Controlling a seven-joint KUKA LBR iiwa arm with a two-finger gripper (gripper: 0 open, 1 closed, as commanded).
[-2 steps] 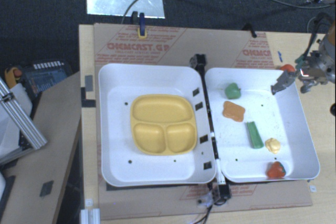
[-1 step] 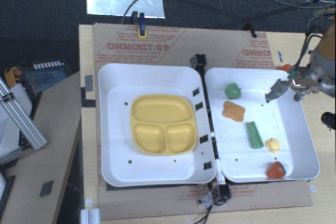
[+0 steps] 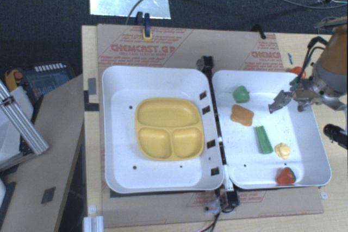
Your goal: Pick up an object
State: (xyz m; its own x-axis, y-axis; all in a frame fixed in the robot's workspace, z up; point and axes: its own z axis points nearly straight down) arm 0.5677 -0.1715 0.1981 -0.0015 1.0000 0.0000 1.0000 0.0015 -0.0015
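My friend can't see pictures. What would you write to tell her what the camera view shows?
A robot arm's tool hovers over the right white bin, which holds a green round toy, an orange piece, a green stick, a small yellow piece and a red piece. The left white bin holds a yellow divided tray.

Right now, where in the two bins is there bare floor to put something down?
Left bin: bare strips all around the yellow tray, widest left of it. Right bin: open floor between the green stick and the divider, also lower middle. Crowded near the green ball, orange block and gripper.
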